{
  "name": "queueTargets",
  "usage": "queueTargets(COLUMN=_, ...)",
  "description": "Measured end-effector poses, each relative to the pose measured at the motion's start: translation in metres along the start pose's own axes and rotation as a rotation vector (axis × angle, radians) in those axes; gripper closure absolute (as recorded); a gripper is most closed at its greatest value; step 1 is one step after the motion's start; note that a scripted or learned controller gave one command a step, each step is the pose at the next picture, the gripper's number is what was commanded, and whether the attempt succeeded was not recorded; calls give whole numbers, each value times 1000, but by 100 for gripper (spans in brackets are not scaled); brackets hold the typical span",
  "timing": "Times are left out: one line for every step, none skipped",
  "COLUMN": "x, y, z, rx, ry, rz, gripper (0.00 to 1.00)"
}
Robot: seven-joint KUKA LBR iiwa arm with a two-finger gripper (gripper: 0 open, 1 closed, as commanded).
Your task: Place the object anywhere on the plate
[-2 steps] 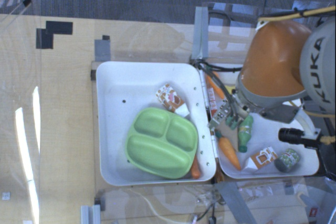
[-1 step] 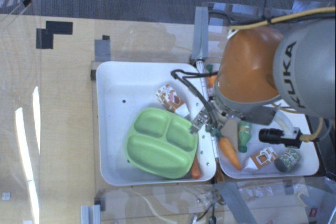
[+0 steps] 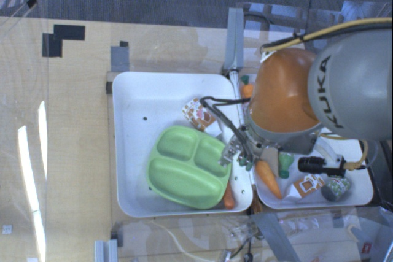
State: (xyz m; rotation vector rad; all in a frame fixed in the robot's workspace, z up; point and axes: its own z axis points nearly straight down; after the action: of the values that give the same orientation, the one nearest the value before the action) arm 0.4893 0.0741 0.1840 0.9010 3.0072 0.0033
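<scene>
A green divided plate [image 3: 187,167] lies in the left white bin [image 3: 132,132], toward its front right. My gripper [image 3: 236,154] hangs over the plate's right edge, by the wall between the two bins, and the orange-banded wrist hides most of it. A small orange carrot [image 3: 228,199] lies against the plate's front right rim. Just behind the plate sits a small white and brown carton [image 3: 196,112]. Nothing rests on the plate.
In the right bin [image 3: 362,196] lie a larger carrot [image 3: 268,178], a green piece [image 3: 285,163], a second small carton [image 3: 307,184] and a grey lump [image 3: 335,189]. An orange item [image 3: 246,90] peeks out at its back left. The arm covers much of that bin.
</scene>
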Motion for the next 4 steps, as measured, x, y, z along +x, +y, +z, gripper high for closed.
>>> queueTargets(x=-38, y=49, z=0, rx=-1, ry=-1, rz=194, gripper=100)
queueTargets(x=-63, y=-26, z=-59, rx=-3, ry=-6, rz=167, gripper=100)
queueTargets(x=-17, y=6, z=-4, rx=-1, ry=-1, rz=17, gripper=100)
queueTargets(x=-38, y=10, z=-1, rx=-2, ry=-3, rz=-87, gripper=100)
